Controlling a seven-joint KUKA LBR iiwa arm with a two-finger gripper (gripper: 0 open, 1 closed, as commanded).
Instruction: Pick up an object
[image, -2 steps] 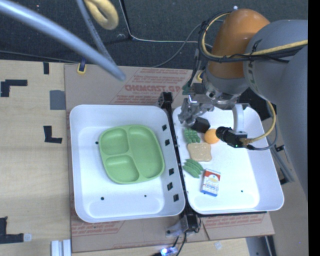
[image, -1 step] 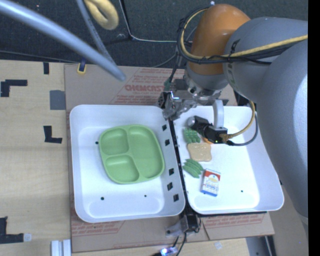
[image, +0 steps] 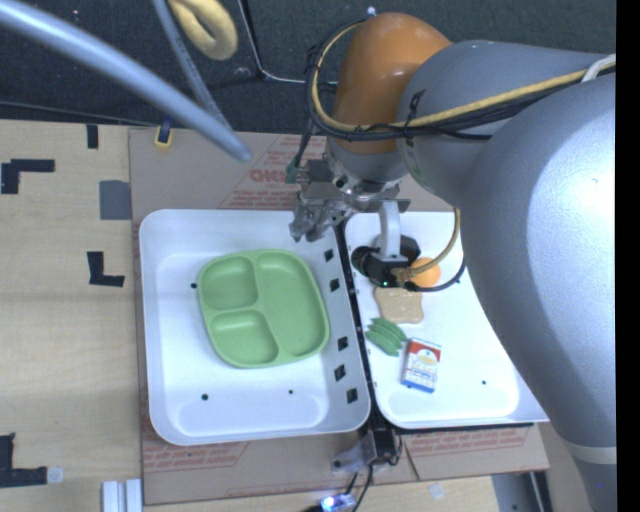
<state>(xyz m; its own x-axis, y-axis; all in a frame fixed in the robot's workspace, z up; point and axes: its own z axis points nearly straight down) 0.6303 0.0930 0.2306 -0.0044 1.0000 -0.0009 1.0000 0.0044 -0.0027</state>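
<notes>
My gripper (image: 312, 222) hangs over the back edge of the left bin (image: 165, 300), near the divider between the two bins, and nothing shows between its fingers. A green three-compartment plate (image: 264, 307) lies in the left bin, just in front and left of the gripper. In the right bin (image: 480, 385) lie an orange ball (image: 426, 271), a tan block (image: 402, 304), a green pod-like piece (image: 385, 334) and a small red, white and blue box (image: 421, 364).
The large grey arm covers the right side of the right bin. A cardboard sheet (image: 200, 170) lies under both bins. A grey pole (image: 130, 75) crosses the upper left. White floor shows in the left bin around the plate.
</notes>
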